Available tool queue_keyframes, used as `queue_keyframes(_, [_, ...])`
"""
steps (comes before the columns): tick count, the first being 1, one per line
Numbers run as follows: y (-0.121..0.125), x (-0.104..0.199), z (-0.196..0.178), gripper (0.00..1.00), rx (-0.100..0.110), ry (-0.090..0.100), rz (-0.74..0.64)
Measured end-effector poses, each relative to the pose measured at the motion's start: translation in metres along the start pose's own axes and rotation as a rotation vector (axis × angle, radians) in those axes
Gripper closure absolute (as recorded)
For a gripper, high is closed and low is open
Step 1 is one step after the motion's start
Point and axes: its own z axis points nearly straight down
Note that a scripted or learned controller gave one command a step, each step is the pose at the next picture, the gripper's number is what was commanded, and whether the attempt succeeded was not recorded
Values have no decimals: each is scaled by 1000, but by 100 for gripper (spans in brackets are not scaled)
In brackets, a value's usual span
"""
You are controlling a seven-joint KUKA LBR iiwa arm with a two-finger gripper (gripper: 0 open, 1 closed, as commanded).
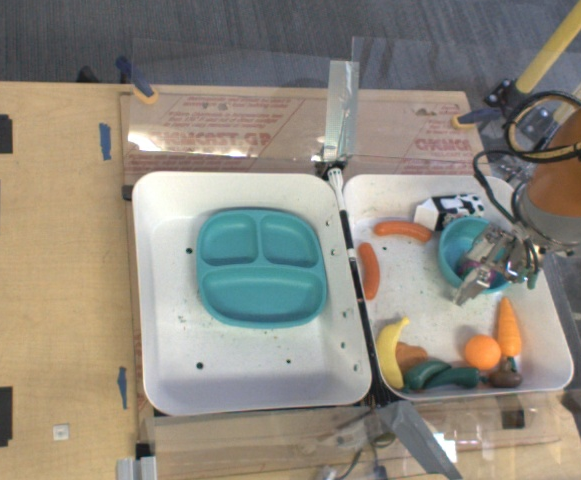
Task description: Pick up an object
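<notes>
One tool (490, 268) (finger spread and hold cannot be told) hangs over the teal cup (460, 250), its rim just left.

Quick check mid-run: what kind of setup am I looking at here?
Probably a lab bin-picking test bench: two white bins side by side on a board, a teal divided plate in the left one, toy food like a banana in the right, under the tool.

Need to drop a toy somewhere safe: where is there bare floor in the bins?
Left bin: a bare margin rings the teal divided plate. Right bin: a patch between orange sausage and teal bowl; crowded along the near edge.
</notes>
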Motion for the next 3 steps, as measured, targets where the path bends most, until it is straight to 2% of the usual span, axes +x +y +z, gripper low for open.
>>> queue_keyframes(1, [0, -3, 0, 0, -1, -17, 2])
queue_keyframes(2, [3, -10, 1, 0, -2, 14, 125])
queue_keyframes(3, [0, -11, 1, 0, -10, 18, 151])
